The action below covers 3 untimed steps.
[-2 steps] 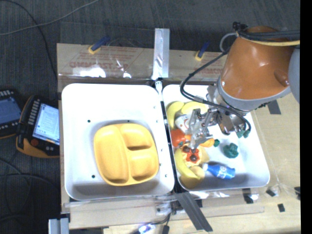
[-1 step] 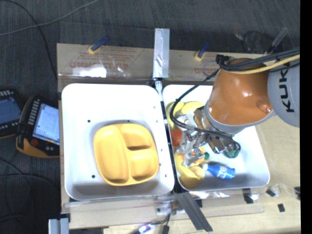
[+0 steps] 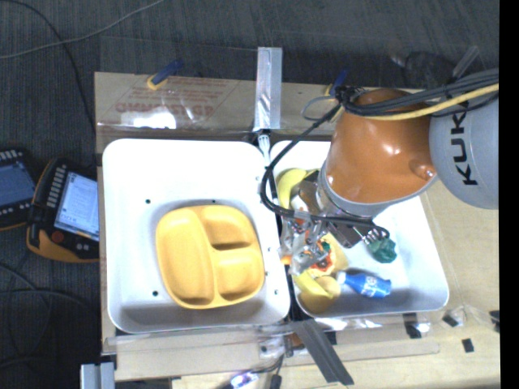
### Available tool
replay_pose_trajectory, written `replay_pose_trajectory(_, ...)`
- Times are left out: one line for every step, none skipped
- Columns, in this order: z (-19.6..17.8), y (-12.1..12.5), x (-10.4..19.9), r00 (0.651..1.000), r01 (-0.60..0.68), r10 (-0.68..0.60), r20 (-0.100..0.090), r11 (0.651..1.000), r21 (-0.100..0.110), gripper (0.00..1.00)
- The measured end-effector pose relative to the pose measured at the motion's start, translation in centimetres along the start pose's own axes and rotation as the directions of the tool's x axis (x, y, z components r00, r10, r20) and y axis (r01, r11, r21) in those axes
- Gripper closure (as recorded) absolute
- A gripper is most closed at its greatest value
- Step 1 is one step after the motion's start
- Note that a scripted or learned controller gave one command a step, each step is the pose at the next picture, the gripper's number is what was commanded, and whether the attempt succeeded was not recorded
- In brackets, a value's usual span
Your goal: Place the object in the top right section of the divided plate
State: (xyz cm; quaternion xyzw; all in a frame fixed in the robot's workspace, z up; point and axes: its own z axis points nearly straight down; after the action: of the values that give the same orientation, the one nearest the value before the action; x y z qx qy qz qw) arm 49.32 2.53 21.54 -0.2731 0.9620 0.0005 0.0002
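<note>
Arm (image 3: 454,148) enters from the right, orange band (image 3: 381,148) directly above the wrist, wrist pointing down over the right bin's (image 3: 426,258) left half. Gripper (image 3: 304,245) low, near that bin's floor.

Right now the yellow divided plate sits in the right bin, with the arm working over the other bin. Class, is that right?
Not quite. The camera view shows the yellow divided plate in the left bin, not the right one. The arm is over the other bin, the right bin, among the small objects there.

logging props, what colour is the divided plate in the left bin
Yellow; the divided plate shows in the camera view.
</note>
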Motion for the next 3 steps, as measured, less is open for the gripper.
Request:
replay_pose_trajectory(3.2,4.0,-2.4,0.940,0.341,-0.341,-0.001,0.940,-0.002,1.00)
replay_pose_trajectory(-4.0,4.1,-1.6,0.940,0.341,-0.341,0.003,0.940,0.000,1.00)
replay_pose_trajectory(-6.7,4.5,-1.9,0.845,0.534,-0.534,0.003,0.845,0.000,1.00)
